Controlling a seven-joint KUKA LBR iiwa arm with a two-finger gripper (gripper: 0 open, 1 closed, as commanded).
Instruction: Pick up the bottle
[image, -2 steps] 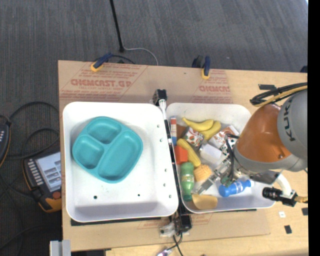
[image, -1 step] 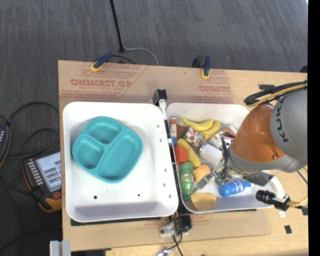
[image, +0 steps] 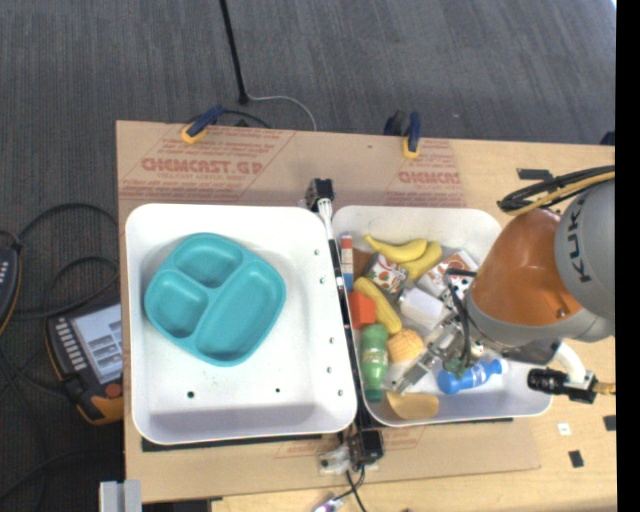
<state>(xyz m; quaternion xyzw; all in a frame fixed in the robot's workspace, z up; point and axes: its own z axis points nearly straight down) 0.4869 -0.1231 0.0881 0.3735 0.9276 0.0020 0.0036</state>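
Take the right bin (image: 490, 222) as your landmark. Left of it sits the left bin (image: 160, 400), holding a teal plate (image: 215, 297) with three compartments. Inside the right bin, along its left wall, you see a marker (image: 346, 262), then a green bottle (image: 373, 356) near its lower left corner. Just right of that bottle lie a yellow corn piece (image: 404, 347), a banana (image: 400, 249) toward the bin's far side, and a tan piece (image: 414, 405) at its near wall. The gripper (image: 445, 345) is in the bin's middle, over the clutter; you can't tell whether its fingers are parted or closed. Just below it lies a blue bottle (image: 472, 377). The arm (image: 525, 275) covers the bin's right side.
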